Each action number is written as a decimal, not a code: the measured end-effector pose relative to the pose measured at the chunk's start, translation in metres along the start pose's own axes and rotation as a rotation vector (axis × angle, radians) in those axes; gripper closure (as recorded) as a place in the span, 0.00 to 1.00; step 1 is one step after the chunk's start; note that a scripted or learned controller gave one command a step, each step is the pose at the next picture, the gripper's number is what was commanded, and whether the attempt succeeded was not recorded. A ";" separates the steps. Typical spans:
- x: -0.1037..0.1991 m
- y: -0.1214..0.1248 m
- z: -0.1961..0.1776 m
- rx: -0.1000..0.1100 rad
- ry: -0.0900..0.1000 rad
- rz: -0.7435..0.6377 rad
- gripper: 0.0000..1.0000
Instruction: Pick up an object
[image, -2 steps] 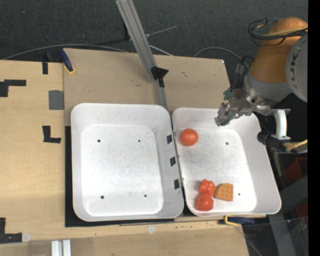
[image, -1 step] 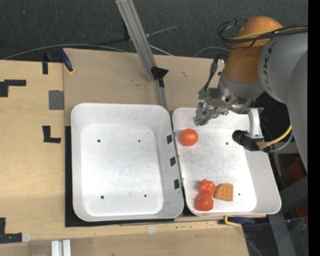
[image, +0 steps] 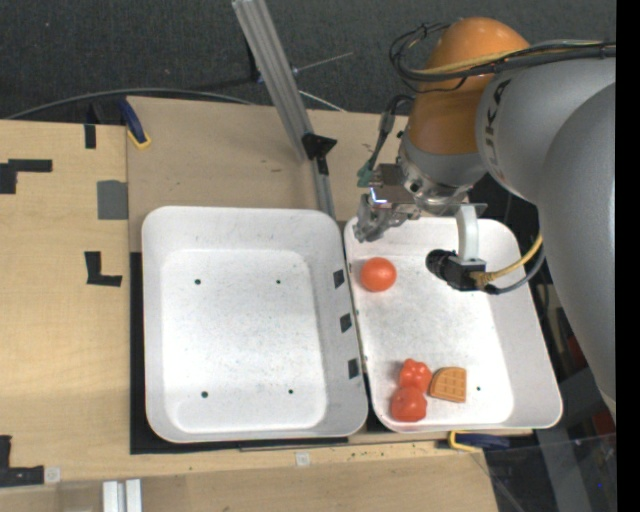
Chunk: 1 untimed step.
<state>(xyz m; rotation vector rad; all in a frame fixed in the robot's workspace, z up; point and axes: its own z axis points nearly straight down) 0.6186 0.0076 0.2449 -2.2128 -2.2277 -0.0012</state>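
My pincer (image: 372, 222) hangs over the far left corner of the right-hand bin, just beyond the orange ball, and I can see nothing gripped in it. It is small and partly lost against the wrist hardware from this slanted overhead view, so I cannot tell how it is set.

Working from the left: the wooden tabletop (image: 60, 300) carries some black tape marks, then comes the left bin (image: 160, 240), a shallow white tray with only dark specks on its floor. A metal rail (image: 285, 90) slants down toward the seam between the two trays. The right bin (image: 535, 385) holds everything worth grabbing. The orange ball (image: 377, 274) lies near its far left corner, alone and nearest to the pincer. Toward the near edge sit two red toy pieces (image: 410, 390), touching one another, and just beside them on the right a tan waffle-like piece (image: 449, 384). Further right, the grey arm (image: 560, 140) with its orange band comes in over the tray.

I judge the ball the easiest target: it looks light, smooth and probably rigid plastic or foam, so it may roll or squirt out if pinched off-centre. I would close across its widest middle, coming straight down. The red pieces are crowded, and the waffle lies flat, so both look harder to grip cleanly.
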 end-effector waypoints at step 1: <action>0.050 0.011 0.015 0.002 -0.001 0.000 1.00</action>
